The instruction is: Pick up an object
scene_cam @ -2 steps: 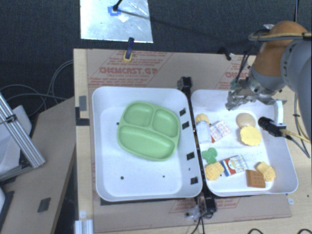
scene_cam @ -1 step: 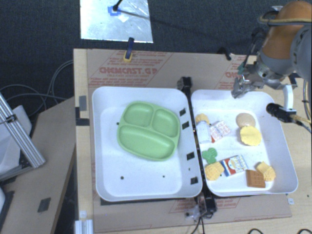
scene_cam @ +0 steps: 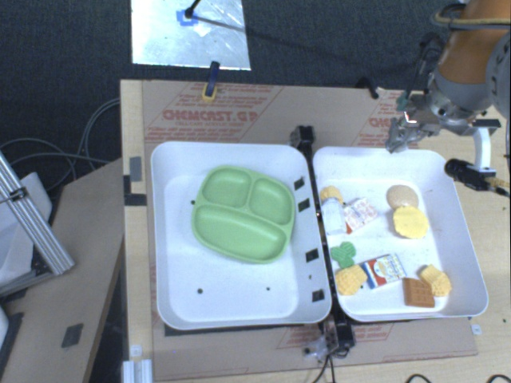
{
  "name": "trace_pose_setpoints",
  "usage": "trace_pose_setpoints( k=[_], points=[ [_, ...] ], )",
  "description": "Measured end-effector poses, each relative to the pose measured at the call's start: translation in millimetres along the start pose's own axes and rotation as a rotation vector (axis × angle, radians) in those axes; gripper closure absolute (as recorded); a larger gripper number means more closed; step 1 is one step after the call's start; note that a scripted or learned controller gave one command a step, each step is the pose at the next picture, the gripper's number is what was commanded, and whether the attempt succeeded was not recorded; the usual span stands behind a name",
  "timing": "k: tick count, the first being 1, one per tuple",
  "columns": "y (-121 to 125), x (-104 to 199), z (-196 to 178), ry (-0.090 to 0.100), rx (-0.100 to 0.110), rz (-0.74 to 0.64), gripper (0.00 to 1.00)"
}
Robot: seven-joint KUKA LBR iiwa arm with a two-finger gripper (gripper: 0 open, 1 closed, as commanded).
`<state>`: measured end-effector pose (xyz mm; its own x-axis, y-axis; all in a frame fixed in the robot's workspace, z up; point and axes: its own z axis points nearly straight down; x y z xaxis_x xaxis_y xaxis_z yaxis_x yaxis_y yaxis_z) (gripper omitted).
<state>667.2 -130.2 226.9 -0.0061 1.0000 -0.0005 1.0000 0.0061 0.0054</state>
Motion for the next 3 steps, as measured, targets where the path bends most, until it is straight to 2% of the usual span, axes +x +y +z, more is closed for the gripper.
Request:
trace_pose_setpoints(
  k=[1, 2, 3],
  points=[
    [-42, 23, 9, 0.001, 0.007, 0.004, 1.0],
    [-77, 54, -3, 0.002, 0.006, -0.002, 1.0],
    [-123, 79, -8, 0.002, 0.007, -0.001, 1.0]
  ],
)
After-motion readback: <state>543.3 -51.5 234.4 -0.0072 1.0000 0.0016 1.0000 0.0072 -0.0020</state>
